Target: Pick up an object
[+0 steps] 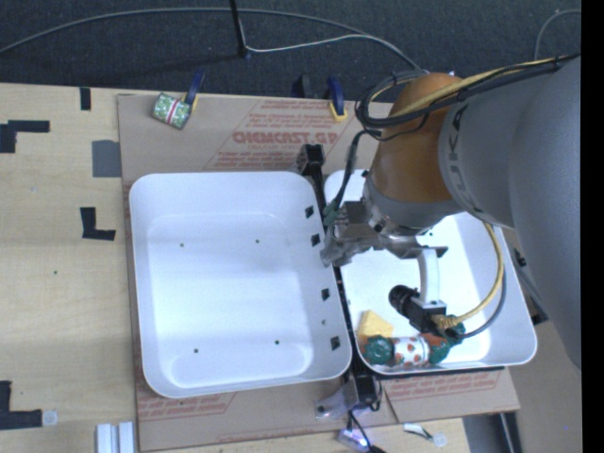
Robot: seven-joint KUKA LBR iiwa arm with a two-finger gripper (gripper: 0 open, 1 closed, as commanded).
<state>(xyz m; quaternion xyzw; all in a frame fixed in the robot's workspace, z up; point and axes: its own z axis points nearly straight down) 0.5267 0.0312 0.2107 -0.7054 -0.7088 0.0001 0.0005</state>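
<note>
Hanging low over right bin (514, 347), matte grey arm (510, 149) hiding gripper (354, 243); grip state impossible to tell. Sitting at near edge: yellow wedge (375, 325), teal rounded piece (379, 350), speckled white cylinder (409, 351).

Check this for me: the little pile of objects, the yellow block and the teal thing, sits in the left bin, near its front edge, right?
Not quite. In the camera view the yellow block and the teal thing sit in the right bin, near its front edge, not the left bin.
</note>
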